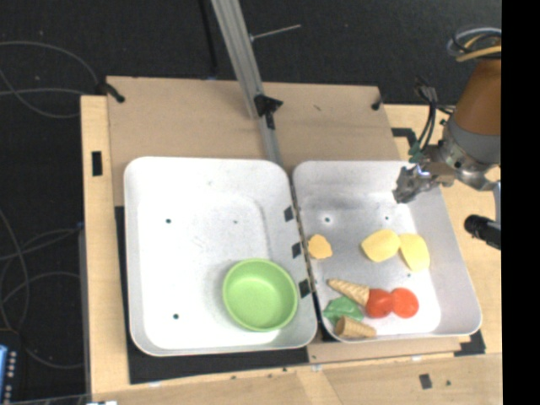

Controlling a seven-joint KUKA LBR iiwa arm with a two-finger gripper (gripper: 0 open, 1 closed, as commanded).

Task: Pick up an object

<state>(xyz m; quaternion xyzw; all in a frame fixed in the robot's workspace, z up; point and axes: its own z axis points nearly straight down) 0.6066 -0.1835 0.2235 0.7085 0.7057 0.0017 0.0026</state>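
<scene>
Overhead slanted view of a tan tabletop (194, 116) w/ two shallow white bins side by side. The left bin (186, 209) holds one item, a green bowl (260, 294) sitting upright near its front right corner. The right bin (354, 192) holds the rest, all crowded toward its front half: a small yellow piece (319, 246) by the left wall, two larger yellow pieces (380, 245) and (413, 251) just beside each other at centre-right, two red tomato-like pieces (393, 303) touching, an ice-cream cone (349, 291) lying on its side, a green leafy bit (341, 308) and a second cone (354, 328) at the front edge. The arm (479, 108), grey w/ an orange band, reaches in from the right; its tool (407, 186) hangs over the bare back part of the right bin, near its right wall, well apart from every item. Nothing sits between its tips; whether it is released or clenched can't be told at this size. Judgement: no pick has begun, and no target is evident yet. The yellow pieces lie nearest the tool & look like the easiest reach; the front cluster is packed tight, so a grasp there risks nudging neighbours. A metal pole (240, 57) slants across the back of the tabletop, clear of the work area.
</scene>
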